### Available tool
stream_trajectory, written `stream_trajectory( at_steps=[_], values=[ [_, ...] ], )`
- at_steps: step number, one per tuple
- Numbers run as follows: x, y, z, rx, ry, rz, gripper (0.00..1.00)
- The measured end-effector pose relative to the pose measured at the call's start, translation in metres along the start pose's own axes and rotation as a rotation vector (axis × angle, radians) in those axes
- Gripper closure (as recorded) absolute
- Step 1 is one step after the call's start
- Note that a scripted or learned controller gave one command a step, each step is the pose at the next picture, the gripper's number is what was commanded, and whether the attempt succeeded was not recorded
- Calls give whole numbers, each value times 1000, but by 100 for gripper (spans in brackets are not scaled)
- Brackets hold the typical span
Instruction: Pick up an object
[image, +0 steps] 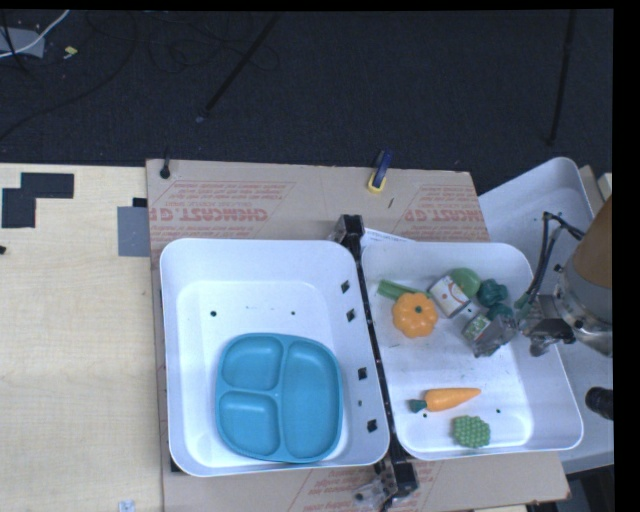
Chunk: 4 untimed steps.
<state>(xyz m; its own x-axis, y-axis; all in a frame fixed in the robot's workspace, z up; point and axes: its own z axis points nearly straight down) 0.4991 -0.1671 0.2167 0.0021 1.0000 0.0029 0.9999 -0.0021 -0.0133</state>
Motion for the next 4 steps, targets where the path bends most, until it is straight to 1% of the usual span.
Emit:
stream_trajectory(
  at_steps=[1,2,4],
  values=[
    [0,2,-6,-12,-3,-2,0],
    [1,-1,38,-6,-1,-3,0],
    [10,1,132,-10,-2,-2,0]
  ],
)
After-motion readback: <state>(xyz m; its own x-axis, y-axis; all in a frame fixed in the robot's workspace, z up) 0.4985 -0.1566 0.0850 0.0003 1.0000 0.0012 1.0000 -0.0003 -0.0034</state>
